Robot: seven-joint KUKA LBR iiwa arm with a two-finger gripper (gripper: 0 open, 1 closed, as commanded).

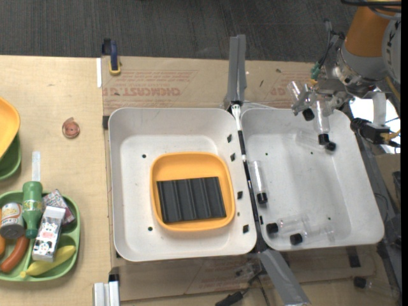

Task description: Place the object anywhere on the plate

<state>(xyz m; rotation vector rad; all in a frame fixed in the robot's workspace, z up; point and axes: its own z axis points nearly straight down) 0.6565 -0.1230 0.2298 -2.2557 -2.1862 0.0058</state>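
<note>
A: Arm pose?

B: Arm (373, 30) comes in from the right, orange band (376, 11) at the top right corner of the view. The wrist points down and slightly left. Gripper (317, 110) sits over the far right corner of the right bin (299, 171), just inside its rim.

A: Open or closed?

B: Can't tell. The tool end is a clutter of grey metal and black tips at this angle. A clear tube with a black cap (324, 132) runs down from right under it (could be hanging from the gripper or lying on the bin floor, the view doesn't separate the two).

A: Where's the object?

B: Dark ribbed block (191, 199) lies flat on the orange plate (190, 160), roughly centred, long side across. The plate is in the middle of the left bin (127, 171), well apart from the gripper.

A: Anything else in the right bin?

B: Two more clear tubes with black caps. One (257, 182) lies along the left wall by the divider. The other (298, 228) lies near the front edge.

A: Bench?

B: Green tray of toy food (67, 257) at the front left, outside both bins.
</note>
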